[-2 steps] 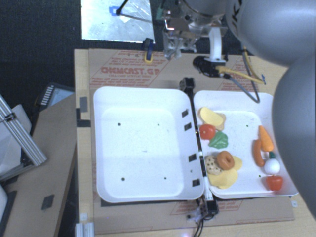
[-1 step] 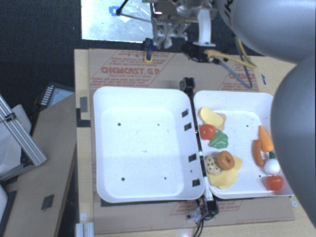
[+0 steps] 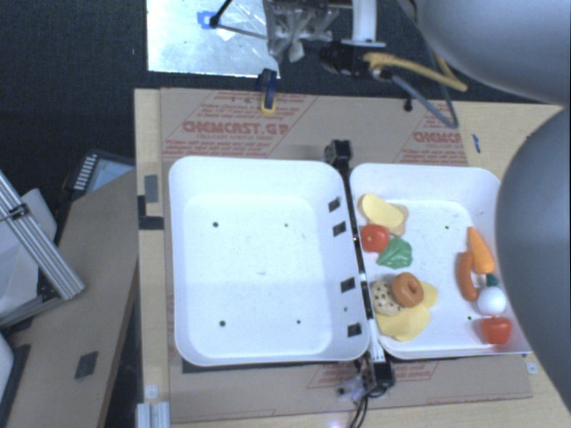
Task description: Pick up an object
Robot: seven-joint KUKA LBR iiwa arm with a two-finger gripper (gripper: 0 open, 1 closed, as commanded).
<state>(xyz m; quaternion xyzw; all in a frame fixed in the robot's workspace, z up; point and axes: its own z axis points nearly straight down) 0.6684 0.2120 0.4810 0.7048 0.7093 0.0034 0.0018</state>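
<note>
Nothing had yet been picked up, as far as could be judged: every object lay in the right bin (image 3: pixel 446 194), and the whole grasp was left to be done.

All places are given from the divider (image 3: pixel 352 257) between the two bins. Nearest the camera, just right of its lower end, a yellow slice (image 3: pixel 403 325) was seen, with a cookie (image 3: pixel 384 298) and a donut (image 3: pixel 408 289) resting on it. Far right of the divider, at the bin's near corner, a red piece (image 3: pixel 495 329) and a white egg (image 3: pixel 491 301) were found, touching or nearly so. Beyond these, an orange sausage (image 3: pixel 466 276) and a carrot (image 3: pixel 480 250) lay side by side. Close against the divider's middle, a tomato (image 3: pixel 375 237) and a green leaf (image 3: pixel 395 254) were set, and farther on a pale yellow piece (image 3: pixel 384 210). The left bin (image 3: pixel 192 185), on the divider's other side, held no object.

Farthest off, well beyond the divider's far end and past the table (image 3: pixel 232 123), the claw (image 3: pixel 287 47) was held high; nothing was seen between its fingers, though whether it was released or clenched could not be told.
</note>
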